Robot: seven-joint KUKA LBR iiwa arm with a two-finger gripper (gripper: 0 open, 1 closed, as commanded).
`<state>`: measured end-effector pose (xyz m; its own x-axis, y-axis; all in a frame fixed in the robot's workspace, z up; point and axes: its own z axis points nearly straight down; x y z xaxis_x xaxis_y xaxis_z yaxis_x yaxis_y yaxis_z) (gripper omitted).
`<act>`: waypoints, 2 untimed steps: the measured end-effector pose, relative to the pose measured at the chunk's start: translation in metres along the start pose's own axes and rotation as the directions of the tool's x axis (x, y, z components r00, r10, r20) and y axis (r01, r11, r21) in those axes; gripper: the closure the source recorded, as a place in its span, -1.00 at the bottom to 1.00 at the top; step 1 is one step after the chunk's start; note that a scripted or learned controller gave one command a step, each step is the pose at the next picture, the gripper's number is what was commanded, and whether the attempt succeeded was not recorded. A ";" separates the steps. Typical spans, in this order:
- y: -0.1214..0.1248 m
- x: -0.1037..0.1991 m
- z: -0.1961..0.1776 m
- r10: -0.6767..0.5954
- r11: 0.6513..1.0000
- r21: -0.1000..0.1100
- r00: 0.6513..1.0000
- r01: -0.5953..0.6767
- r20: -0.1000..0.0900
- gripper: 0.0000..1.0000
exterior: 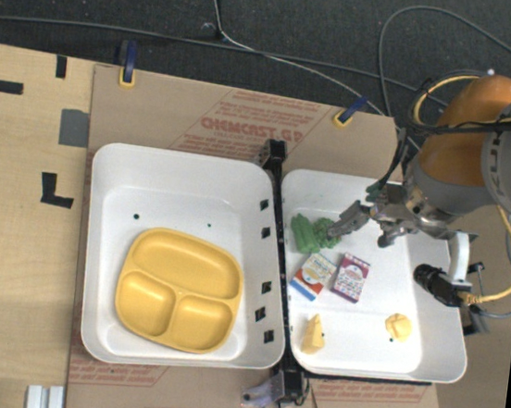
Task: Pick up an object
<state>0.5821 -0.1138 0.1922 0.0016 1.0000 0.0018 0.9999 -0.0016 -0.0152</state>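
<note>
In the right bin [421, 365] lie several small objects: a green toy [306, 233], a white packet with a blue and red edge [314, 274], a maroon card packet [351, 278], a small yellow piece [397, 326] and a pale yellow wedge [313, 334]. My gripper [367, 228] hangs over the back of this bin, just right of the green toy. Its two dark fingers [344, 224] are spread apart with nothing between them. The left fingertip reaches close to the green toy's right side.
The left bin [110, 170] holds a yellow divided plate [179, 288]. A black divider [273, 247] runs between the bins. Cables and a black fitting [436, 283] hang off the arm over the right bin's right rim.
</note>
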 end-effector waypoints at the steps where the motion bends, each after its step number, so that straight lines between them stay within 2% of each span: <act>1: 0.003 0.000 -0.007 -0.003 1.000 -0.013 1.000 0.003 0.001 -1.00; 2: -0.003 -0.002 0.038 -0.002 1.000 -0.010 1.000 0.002 0.002 -1.00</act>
<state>0.5789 -0.1158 0.1540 -0.0007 1.0000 -0.0006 1.0000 0.0007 -0.0056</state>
